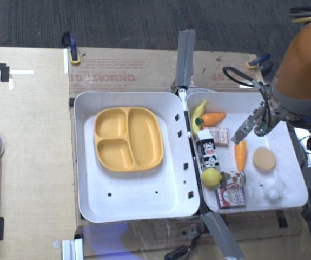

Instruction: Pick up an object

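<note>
Counter bins: gripper (251,127) hovers over right bin (293,145), finger state cannot be told; carrot (240,155) could be nudged aside, grasp missed.

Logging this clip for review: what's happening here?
A robot arm reaches into the right bin, its gripper hovering just above the upright carrot. Nothing is between its fingers that I can see. The bin also holds a banana, a second carrot, a lemon, cartons and a round cookie. The left bin holds a yellow divided plate.
</note>
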`<state>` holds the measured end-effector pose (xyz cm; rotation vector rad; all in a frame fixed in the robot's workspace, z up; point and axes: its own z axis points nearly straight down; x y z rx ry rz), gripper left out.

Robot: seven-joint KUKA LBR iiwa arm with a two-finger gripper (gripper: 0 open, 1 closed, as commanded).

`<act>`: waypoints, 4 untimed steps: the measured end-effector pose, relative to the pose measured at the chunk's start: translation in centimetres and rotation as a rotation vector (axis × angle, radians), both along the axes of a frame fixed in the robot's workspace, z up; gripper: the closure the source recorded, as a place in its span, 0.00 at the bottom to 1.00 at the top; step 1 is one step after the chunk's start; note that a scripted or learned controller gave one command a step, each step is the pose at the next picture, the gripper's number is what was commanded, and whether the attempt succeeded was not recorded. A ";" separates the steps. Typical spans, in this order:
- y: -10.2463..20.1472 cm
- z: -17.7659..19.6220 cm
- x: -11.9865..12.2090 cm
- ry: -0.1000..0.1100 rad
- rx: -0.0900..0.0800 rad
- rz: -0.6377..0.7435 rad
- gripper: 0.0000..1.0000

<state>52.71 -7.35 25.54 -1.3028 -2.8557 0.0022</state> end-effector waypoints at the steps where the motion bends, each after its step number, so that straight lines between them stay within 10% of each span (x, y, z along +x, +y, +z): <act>1: -0.1 0.6 0.2 0.003 0.000 -0.003 1.00; 2: -3.4 12.5 -4.7 -0.003 -0.002 0.040 1.00; 3: -3.5 13.2 -4.4 -0.001 -0.003 0.041 1.00; 4: -2.8 -12.4 -4.8 -0.003 0.001 0.059 1.00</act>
